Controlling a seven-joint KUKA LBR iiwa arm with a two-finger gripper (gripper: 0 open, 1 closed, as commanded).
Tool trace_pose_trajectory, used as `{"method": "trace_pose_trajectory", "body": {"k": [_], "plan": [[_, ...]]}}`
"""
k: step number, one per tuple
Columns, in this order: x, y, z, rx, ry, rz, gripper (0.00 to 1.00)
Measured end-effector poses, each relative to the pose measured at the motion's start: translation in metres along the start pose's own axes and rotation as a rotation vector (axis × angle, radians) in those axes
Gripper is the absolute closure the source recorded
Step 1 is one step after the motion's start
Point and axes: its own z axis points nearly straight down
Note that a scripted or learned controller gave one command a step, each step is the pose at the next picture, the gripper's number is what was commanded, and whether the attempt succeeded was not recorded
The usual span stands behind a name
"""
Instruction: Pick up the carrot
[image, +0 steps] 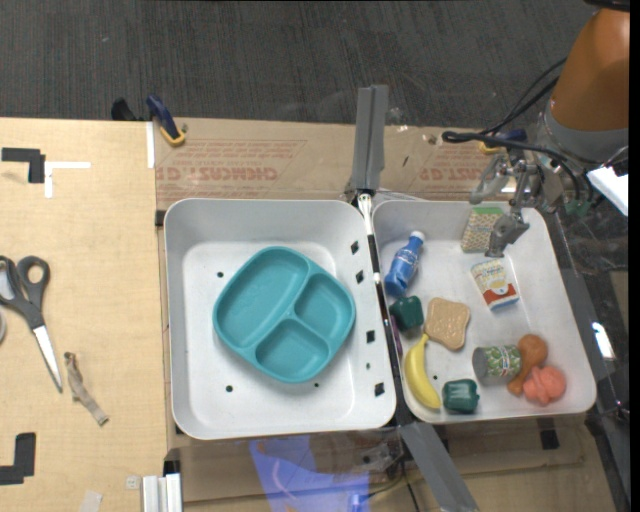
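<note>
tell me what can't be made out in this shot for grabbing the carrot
- Orange carrot, camera view: mostly hidden behind the grey-green can and pink lumpy toy; its length is unclear.
- End effector, camera view: small and cluttered by cables.
- Grey-and-orange arm: cut off by the frame's top-right corner.

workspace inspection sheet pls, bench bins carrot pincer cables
surface: two white bins side by side on a bench.
job's things: carrot in right bin, near right corner, beside a pink toy.
clutter: teal divided plate in left bin; blue bottle, banana, bread slice, can, small carton in right bin.
grippers: pincer above right bin's far edge, away from carrot.
cables: black cables by arm.
surroundings: scissors on left board.
</note>
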Motion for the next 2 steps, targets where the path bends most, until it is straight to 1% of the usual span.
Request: {"method": "trace_pose_trajectory", "body": {"k": [1, 2], "plan": [[0.012, 0.042, 0.068, -0.001, -0.001, -0.368, 0.0], [0.069, 0.068, 0.037, -0.001, 0.0, -0.445, 0.0]]}}
